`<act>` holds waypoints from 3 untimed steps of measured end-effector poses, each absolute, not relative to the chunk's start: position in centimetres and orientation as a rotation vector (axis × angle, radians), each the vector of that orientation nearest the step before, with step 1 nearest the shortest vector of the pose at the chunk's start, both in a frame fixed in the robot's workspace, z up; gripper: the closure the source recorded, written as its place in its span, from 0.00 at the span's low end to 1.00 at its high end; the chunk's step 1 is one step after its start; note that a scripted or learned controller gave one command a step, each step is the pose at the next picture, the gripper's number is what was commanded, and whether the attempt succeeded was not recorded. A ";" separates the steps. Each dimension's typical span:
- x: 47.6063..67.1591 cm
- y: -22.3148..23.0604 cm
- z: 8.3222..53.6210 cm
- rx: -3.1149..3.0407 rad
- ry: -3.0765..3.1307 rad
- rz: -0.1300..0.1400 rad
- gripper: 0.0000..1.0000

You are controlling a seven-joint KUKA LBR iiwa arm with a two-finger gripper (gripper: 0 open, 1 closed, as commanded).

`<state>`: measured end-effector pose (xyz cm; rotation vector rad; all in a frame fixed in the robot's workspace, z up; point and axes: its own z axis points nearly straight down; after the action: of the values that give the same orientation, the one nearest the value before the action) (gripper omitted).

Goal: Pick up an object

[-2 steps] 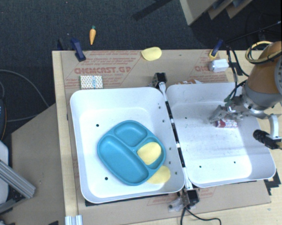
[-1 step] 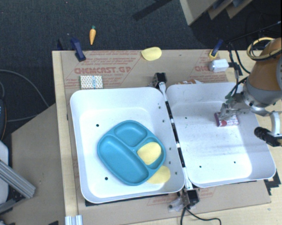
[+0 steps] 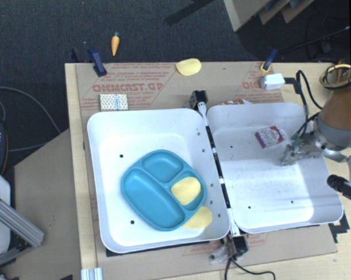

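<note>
The bench (image 3: 133, 86) bears two white bins (image 3: 107, 167) and a yellow piece (image 3: 188, 66).

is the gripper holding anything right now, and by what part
Nothing shows between the fingers of the gripper. It sits low in the right bin, apart from the small red packet up-left of it.

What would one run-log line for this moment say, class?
arm: over right bin | gripper: low, near bin floor | nearest item: small red packet, apart | left bin: blue divided plate, yellow pieces | held: nothing seen

One fixed camera looks down at a slant on both white bins (image 3: 102, 168).
</note>
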<state>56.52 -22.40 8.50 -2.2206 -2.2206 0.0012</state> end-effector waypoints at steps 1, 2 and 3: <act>57.2 -16.4 13.3 -2.220 -2.225 -0.003 1.00; 58.3 -20.5 16.0 -2.225 -2.223 0.000 1.00; 62.0 -17.6 14.2 -2.221 -2.224 -0.003 1.00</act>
<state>61.97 -17.64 14.16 -2.2209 -2.2244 -0.0027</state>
